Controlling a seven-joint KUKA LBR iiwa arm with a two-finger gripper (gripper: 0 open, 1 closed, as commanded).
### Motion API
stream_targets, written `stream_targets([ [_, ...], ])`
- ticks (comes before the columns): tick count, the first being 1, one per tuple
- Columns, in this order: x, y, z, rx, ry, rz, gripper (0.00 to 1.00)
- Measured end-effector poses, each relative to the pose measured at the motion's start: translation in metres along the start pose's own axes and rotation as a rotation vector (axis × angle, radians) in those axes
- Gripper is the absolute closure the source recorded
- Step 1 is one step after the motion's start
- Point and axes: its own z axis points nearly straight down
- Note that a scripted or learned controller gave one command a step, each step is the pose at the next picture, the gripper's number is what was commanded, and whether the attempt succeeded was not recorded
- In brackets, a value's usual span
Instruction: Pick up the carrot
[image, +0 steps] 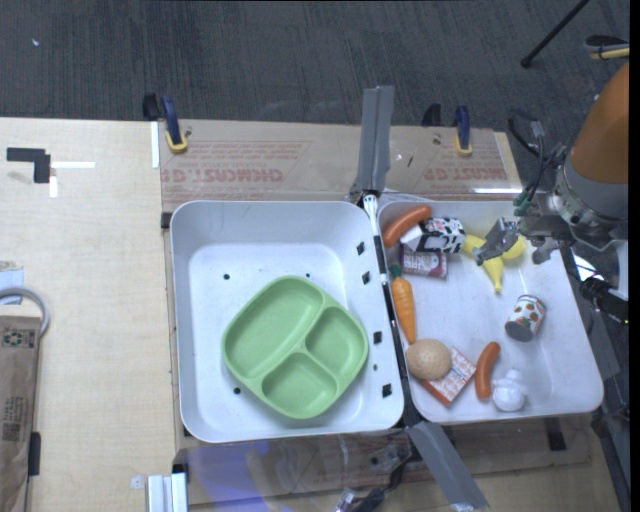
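The carrot (404, 308) is orange with a green top and lies along the left wall of the right bin (570, 330), pointing toward the front. My gripper (503, 240) hangs over the back right of that bin, right above a yellow banana (497, 258). It stands well to the right of the carrot, and I see nothing of the carrot near it.
A green divided plate (293, 345) lies in the left bin (200, 300). Around the carrot are a red sausage (404, 222), a black-and-white toy (442, 236), a maroon packet (422, 263), a tan round roll (428, 357), a smaller sausage (486, 367) and a small can (525, 318).
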Motion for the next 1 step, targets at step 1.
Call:
stream_targets([
  [1,0.0433,0.0108,0.1286,-0.002,-0.001,-0.291,0.00],
])
